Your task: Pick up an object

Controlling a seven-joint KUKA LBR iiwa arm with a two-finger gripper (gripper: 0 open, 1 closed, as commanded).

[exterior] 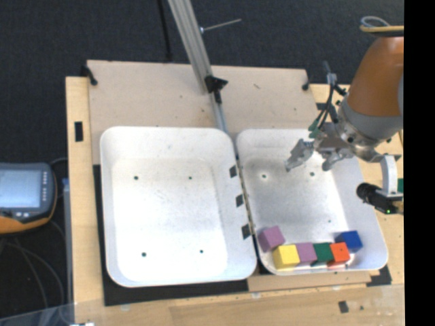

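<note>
From my seat, the two-finger gripper point(309, 153) hangs over the far part of the right-hand shallow white bin point(353, 182), and I see nothing between its fingers. The one finger point(298, 156) I can make out points down and toward the left-hand bin; the other is lost against the wrist hardware, so I cannot tell whether the jaws stand open or closed.

What my next move turns on is direction: everything worth picking lies on the near side of the jaws, well apart from them, along the bin's front wall. Nothing sits directly below the jaws except bare, speckled bin floor.

Working outward from the jaws toward me, the first candidate is a loose light-purple cube point(271, 237), standing slightly apart from the rest and a little left of the jaws' line. Just beyond it runs a row tight against the front rim: a yellow cube point(287, 255), a second purple cube point(306, 252), a green block point(321, 252), an orange block point(339, 253), and a blue cube point(349, 240) at the right end. That row runs left to right, crosswise to the jaws' approach.

I judge the loose purple cube the easiest target, since it has free space around it; the rowed pieces touch and crowd the wall.

The left-hand shallow white bin point(170, 202) lies farther off, beyond the divider.
</note>
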